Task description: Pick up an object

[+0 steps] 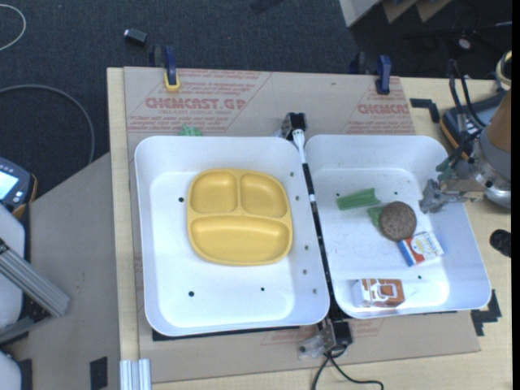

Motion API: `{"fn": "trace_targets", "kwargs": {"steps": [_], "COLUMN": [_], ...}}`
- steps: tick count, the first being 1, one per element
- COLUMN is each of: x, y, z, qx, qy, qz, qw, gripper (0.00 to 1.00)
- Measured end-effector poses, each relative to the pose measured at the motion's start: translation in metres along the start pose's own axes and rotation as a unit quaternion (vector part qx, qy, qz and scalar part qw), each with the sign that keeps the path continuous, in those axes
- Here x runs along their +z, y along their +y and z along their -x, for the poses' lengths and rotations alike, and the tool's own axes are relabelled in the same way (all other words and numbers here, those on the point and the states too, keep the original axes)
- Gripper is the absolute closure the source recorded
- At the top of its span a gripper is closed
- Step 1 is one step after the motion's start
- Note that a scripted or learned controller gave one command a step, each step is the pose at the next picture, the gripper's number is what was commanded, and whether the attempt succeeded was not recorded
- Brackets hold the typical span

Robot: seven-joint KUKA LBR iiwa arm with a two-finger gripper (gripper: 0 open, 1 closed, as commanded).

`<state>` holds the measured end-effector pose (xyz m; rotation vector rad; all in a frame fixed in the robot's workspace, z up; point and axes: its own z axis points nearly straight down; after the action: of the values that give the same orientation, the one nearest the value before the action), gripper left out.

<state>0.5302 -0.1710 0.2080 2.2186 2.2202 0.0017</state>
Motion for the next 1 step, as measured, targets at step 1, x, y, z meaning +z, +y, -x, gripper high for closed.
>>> {"fn": "trace_targets", "kwargs": {"steps": [1], "x": [-0.0287], "y": [-0.0448], "z": [-0.0493], "qx": [0.000], "qy": [0.002], "qz": [-0.003], "qw": [1.0000], "gripper": [1.00]}}
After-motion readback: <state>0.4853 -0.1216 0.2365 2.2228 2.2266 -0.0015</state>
